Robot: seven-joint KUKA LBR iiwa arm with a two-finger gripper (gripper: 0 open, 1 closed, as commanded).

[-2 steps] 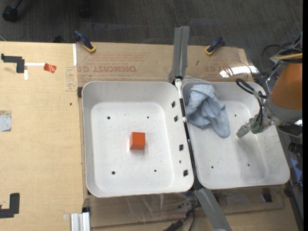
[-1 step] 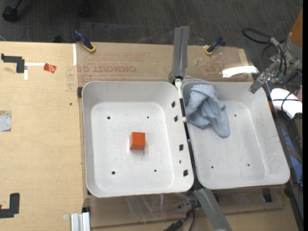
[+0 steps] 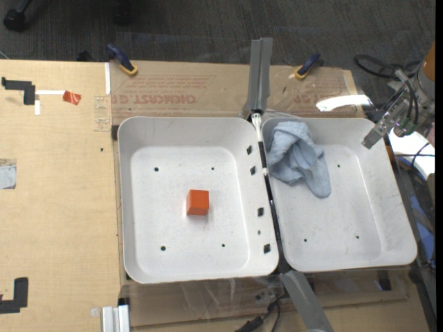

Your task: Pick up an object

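You're seeing the orange block (image 3: pixel 198 203) sitting in the left bin (image 3: pixel 138 185), grey cloth (image 3: pixel 297 159) lying in the right bin (image 3: pixel 387 213); gripper (image 3: pixel 374 138) hovering above, jaw state unclear.

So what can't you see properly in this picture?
- Gripper, camera view: small and dark at the right bin's rim; whether it is open or shut cannot be told.
- Arm: cut off by the right edge.
- Under the cloth: its folds hide the bin floor.
- Orange block: its far sides face away.
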